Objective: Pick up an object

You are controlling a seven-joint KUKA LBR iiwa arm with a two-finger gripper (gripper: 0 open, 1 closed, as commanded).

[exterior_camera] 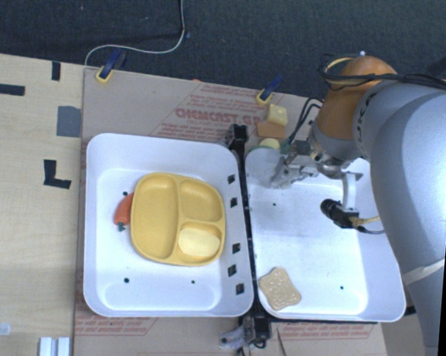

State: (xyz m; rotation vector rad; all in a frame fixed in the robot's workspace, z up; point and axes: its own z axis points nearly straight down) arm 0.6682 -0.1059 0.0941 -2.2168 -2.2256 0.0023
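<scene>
Two shallow white bins sit side by side on a cardboard sheet [206,110] printed with red lettering, which lies on the pale wooden worktop [18,217]. Blue-and-yellow clamps [107,68] grip the sheet's far edge. A white cable [170,29] loops across the dark floor beyond. Black tape marks [53,174] dot the worktop to the left of the bins.
</scene>
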